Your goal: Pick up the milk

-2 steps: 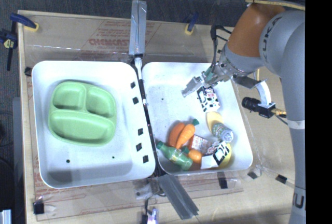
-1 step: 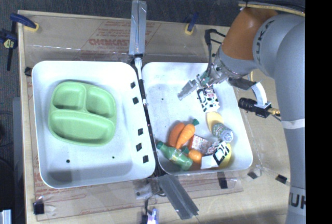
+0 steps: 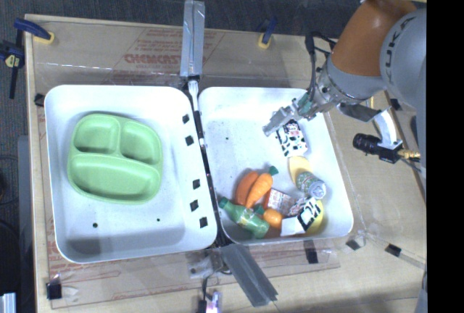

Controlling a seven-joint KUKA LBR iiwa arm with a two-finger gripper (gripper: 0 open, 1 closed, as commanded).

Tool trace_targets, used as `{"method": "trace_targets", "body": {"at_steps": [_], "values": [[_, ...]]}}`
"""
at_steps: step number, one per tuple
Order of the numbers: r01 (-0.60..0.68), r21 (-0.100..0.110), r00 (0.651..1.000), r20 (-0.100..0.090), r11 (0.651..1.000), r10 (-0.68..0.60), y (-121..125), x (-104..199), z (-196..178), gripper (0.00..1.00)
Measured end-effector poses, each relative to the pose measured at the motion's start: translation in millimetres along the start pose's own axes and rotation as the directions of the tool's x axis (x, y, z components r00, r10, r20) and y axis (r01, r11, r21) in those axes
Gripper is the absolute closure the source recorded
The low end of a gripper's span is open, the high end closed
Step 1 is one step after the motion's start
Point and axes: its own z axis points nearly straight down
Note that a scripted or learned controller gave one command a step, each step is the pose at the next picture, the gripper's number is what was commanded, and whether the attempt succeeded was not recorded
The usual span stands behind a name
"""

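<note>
The milk [image 3: 292, 140] is a small white carton with black cow patches, lying in the upper right part of the right bin [image 3: 239, 112]. My gripper [image 3: 285, 119] hangs right at the carton's upper end, touching or nearly touching it. Whether the carton is gripped cannot be told from this angle. The grey arm with its orange band [image 3: 370, 32] reaches in from the right over the bin's far right corner.
Below the milk lies a pile: two orange carrots [image 3: 254, 187], a green bottle [image 3: 243, 216], a yellow item [image 3: 299, 168], a small can [image 3: 314, 190] and a yellow packet [image 3: 312, 215]. The left bin [image 3: 58, 232] holds a green divided plate [image 3: 116, 156].
</note>
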Motion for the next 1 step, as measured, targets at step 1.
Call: {"method": "trace_targets", "body": {"at_steps": [1], "values": [[0.046,0.0,0.999,0.0,0.999,-0.046,19.3,-7.9,23.4,0.0]]}}
